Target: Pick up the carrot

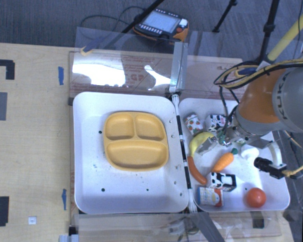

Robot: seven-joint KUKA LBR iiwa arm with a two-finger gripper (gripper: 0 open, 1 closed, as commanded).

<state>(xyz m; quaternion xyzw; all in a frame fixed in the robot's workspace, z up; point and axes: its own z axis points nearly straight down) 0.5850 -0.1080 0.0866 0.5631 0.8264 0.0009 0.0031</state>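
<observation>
I have the arm [273, 98] reaching in from the right over the right-hand bin [278, 201], with the gripper [222, 139] low among the clutter near the bin's middle. Whether the gripper is spread or pressed together I cannot tell — cables and the wrist hide too much.

The carrot [223, 161] lies just below and very slightly right of the gripper, close to it but not in its grasp as far as I can see. Its long axis runs on a slant, green-topped end up and to the right by the gripper, narrow end down and to the left. That slant is what my next move turns on, I judge: a short shift toward the near edge of the bin and a grip set across that axis.

Crowding is the risk. A yellow banana [200, 141] sits just left of the gripper, an orange-red chili-like piece [196, 171] lies along the bin's left wall, and a black-and-white cow-patterned toy [222, 181] rests just below the carrot's tip. A tomato [256, 197] and a small can [210, 197] sit further toward the near edge. The left bin [83, 180] holds a yellow divided plate [136, 141].
</observation>
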